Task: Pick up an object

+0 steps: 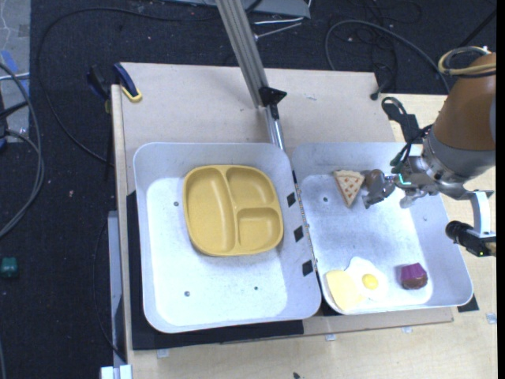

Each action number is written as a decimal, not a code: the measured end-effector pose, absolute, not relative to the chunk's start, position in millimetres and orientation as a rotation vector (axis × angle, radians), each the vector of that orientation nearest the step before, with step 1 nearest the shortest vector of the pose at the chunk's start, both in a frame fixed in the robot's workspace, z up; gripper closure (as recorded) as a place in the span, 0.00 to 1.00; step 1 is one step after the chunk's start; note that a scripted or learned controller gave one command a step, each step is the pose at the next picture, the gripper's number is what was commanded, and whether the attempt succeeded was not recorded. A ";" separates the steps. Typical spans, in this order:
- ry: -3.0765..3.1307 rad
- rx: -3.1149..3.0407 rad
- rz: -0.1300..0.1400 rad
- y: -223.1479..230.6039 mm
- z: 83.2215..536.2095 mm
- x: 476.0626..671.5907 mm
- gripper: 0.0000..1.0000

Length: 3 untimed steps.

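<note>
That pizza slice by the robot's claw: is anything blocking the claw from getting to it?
Nothing visible does. The gripper sits right beside the pizza slice in the right bin. The fried egg and purple piece lie well away, at the bin's near edge.

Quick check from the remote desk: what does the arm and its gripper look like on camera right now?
The arm is grey metal with a wide orange band above the wrist. Black cables loop along its wrist section. The gripper is small, dark grey and metallic, with a tiny teal light glowing behind it.
</note>
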<state>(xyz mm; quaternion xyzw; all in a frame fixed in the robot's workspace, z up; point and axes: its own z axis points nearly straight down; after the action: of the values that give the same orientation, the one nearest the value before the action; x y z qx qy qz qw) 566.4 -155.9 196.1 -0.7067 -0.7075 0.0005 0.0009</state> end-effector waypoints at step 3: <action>-2.219 -2.219 0.004 -149.9 97.7 570.8 0.00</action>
<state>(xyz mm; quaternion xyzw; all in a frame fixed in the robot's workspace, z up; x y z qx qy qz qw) 570.8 -149.9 97.7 -0.7072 -0.7070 0.0013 0.0017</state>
